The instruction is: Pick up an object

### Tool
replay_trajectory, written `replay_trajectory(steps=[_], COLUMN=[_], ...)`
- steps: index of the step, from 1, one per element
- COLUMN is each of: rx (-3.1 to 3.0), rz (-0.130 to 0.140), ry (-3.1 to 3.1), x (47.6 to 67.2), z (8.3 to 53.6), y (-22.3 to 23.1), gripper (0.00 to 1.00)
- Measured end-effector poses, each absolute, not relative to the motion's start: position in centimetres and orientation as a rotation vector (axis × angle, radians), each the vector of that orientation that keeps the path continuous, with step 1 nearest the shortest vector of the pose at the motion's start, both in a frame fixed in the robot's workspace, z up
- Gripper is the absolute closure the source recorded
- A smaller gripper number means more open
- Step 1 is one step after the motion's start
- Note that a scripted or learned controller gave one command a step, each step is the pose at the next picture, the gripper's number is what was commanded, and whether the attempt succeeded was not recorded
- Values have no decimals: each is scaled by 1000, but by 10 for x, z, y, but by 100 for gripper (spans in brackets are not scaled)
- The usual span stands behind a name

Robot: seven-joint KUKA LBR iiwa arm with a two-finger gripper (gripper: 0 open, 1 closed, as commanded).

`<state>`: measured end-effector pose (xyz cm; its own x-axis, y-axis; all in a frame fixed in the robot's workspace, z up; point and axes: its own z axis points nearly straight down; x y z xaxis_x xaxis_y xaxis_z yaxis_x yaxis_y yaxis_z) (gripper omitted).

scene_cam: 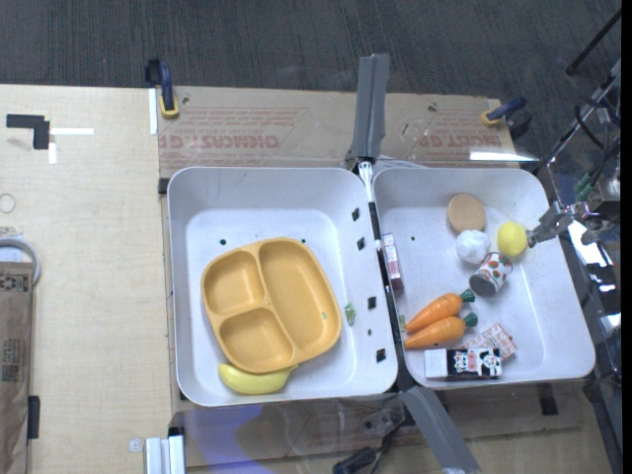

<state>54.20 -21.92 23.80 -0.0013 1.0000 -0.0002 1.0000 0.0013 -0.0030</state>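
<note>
As we look from the left, we see the left bin (188,265) bearing a yellow plate (270,304) with three compartments, and a banana (255,378) lies against the plate's near edge. A small green bit (349,313) sits just right of the plate. In the right bin (573,349) a pink box (392,263) lies along the left wall. Two carrots (434,322) lie side by side near the middle, with a black-and-white carton (464,363) just below them and a small packet (497,340) beside it. Farther back we find a tan round (466,212), a white ball (472,246) touching a lemon (512,238), and a tilted can (491,276) below them. The gripper (549,227) reaches in over the right wall, its tip just beside the lemon; we cannot tell whether it is apart or together, and we see nothing held in it.
</note>
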Motion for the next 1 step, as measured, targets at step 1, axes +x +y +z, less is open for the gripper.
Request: replay_trajectory(steps=[1], rx=[-2141], rz=[3], ry=[-2297], x=[618], z=[150], y=[-221], gripper=[0])
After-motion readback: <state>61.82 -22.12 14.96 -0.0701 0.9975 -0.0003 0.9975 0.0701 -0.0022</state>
